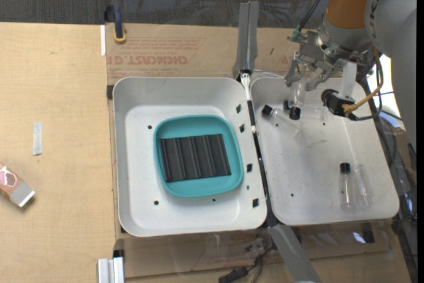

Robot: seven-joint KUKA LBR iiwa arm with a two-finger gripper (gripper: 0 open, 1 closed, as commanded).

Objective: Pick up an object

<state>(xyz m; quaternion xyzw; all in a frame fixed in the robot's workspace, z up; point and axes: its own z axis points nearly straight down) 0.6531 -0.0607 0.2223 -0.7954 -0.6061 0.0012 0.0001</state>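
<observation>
your gripper (pixel 293 105) hangs low over the back of the right bin (pixel 371 209), and you cannot tell what it is doing from here. the clear tube (pixel 346 183) lies near the front of that bin, well apart. bring the gripper straight above the tube, then go down slowly.

The left white bin (pixel 132 142) holds a teal tray (pixel 197 156) with a dark ribbed insert, centred. In the right white bin (pixel 318 202), the gripper (pixel 294 103) hangs at 11 o'clock near a small black piece (pixel 267 111), and a clear vial with a black cap (pixel 346 183) lies at 4 o'clock.
</observation>
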